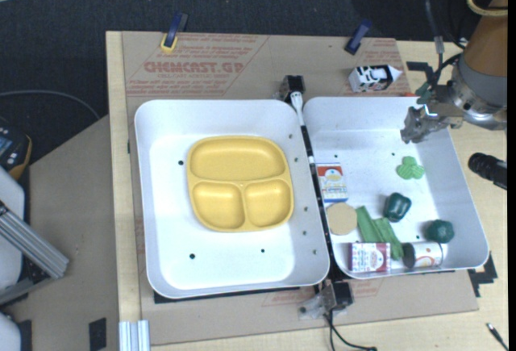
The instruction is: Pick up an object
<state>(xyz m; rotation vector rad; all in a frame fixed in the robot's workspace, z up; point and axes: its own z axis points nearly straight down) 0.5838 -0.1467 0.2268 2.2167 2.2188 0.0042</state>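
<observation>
Camera view, from above at a slant: gripper (417,128) over the far right corner of the right bin (459,196), its state not discernible at this scale, nothing seen held in it. Grey arm (482,91) with orange band (492,47) enters from the right. Just below the gripper, on the bin floor, a light green piece (410,169); nearer the camera, a dark green object (397,206) and a second dark green object (439,231) toward the right wall. Along the near wall: a green bar (376,226), a tan disc (342,219) touching its left end, a red-and-white carton (370,257) and a small bottle (423,254) lying on its side. A small card (331,183) lies by the bin's left wall. Left bin (157,204) holds a yellow tray (239,181) with three compartments. Behind the right bin, on the bench (121,139), a black-and-white item (375,77)
</observation>
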